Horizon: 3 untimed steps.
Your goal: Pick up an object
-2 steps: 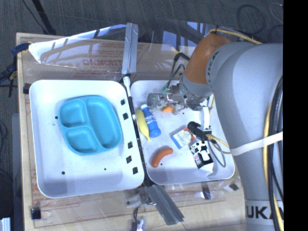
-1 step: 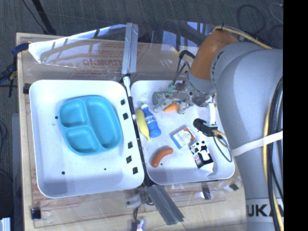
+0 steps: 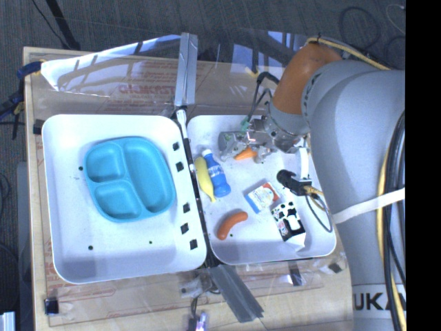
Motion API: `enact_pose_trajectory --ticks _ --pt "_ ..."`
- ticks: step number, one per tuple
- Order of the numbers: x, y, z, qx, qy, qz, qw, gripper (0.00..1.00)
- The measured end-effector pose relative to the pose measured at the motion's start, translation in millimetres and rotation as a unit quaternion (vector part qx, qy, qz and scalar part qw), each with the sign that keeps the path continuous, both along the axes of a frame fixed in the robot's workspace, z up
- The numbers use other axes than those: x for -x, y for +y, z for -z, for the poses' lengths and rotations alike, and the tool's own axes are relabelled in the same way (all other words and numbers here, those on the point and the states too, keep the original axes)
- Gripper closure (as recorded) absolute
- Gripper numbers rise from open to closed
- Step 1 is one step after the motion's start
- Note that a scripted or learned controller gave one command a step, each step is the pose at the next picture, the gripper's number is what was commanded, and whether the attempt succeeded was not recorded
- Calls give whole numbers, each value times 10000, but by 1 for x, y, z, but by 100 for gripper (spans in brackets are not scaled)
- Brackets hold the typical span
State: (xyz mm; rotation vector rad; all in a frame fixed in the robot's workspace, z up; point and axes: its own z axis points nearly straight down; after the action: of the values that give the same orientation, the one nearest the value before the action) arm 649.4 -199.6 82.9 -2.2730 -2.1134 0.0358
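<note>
- Near edge of the right bin [image 3: 313, 250], about five o'clock from its middle: a black-and-white patterned card [image 3: 289, 221] lies by the rim. Its marks are too small to read.
- At six o'clock from the middle, a small sausage [image 3: 231, 224] lies alone on bare white floor. It is the easiest pick, though its round shape could let it roll out of a pinch.
- Near the middle, a small red-and-white packet [image 3: 262, 196] lies flat. Print shows on it but cannot be read. Being thin, it could slide under the fingers.
- At nine o'clock, a banana [image 3: 204, 176] and a blue bottle [image 3: 218, 178] lie touching, just beside the divider. A grab here could catch both or nudge one against the wall.
- At twelve o'clock, the gripper [image 3: 249, 141] hangs low over an orange carrot-like piece [image 3: 244, 154], the likely target. Whether the jaws are wide or narrow cannot be told, as the metal parts blur together. A grip on the tapered end could slip.
- The left bin [image 3: 58, 185] holds a blue divided tray [image 3: 129, 177].
- Far side: faint reddish lettering on the clear sheet [image 3: 145, 85] beyond the bins is unreadable. Lowest at the right, the arm's base [image 3: 375, 301] shows "UKA".
</note>
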Motion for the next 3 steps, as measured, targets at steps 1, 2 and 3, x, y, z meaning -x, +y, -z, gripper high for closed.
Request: enact_pose_trajectory --ticks 1,2,3 --pt "0 1 -6 20 5 -21 10000 100" --pt "0 1 -6 16 4 -24 10000 0" --pt "44 18 -59 39 -187 -782 9968 0"
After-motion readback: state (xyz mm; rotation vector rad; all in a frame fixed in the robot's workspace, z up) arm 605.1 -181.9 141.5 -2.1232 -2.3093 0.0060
